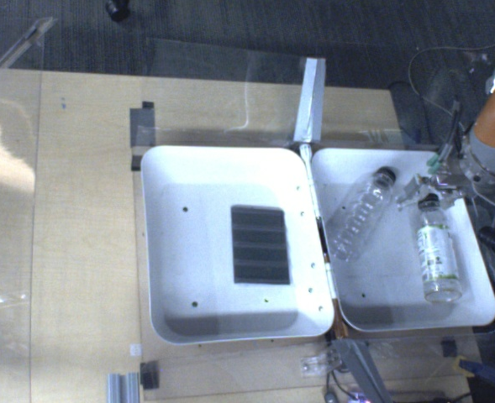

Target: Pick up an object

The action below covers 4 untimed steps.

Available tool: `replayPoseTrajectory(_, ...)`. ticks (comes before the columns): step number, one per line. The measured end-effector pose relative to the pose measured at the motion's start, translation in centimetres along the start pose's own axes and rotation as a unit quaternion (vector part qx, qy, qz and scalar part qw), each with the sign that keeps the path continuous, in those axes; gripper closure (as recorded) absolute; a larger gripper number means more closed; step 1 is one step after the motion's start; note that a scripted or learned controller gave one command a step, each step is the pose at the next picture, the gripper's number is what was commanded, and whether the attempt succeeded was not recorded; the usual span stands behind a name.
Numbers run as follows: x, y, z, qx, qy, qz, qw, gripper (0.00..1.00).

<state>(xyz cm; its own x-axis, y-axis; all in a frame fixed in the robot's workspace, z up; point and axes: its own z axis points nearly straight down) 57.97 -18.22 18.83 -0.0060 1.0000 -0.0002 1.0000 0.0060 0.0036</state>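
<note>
A robotics lab: a pale wooden worktop (71,250) with two white bins (167,225) bracketed down, clear plastic screens (12,141), loose cables (436,61), dark carpet (230,7).

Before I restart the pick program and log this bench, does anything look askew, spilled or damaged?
Nothing spilled or broken. Two clear plastic bottles lie on their sides in the right white bin: the black-capped one diagonally, the labelled one lengthwise. The dark ribbed rectangular pad lies flat in the left white bin.

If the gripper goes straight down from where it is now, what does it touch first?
Probably the cap end of the labelled bottle, directly under the gripper in the right bin; depth is unclear.
</note>
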Motion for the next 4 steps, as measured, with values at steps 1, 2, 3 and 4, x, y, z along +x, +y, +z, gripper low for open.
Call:
replayPoseTrajectory(1,-1.6,7.9,10.0,-0.003,-0.001,-0.044,0.999,0.0)
replayPoseTrajectory(2,-2.2,8.3,4.3,-0.003,-0.001,-0.068,0.9977,0.0)
replayPoseTrajectory(3,-2.3,3.2,10.0,-0.003,-0.001,-0.102,0.9948,0.0)
replayPoseTrajectory(4,1.7,8.8,10.0,0.004,-0.002,-0.167,0.9859,0.0)
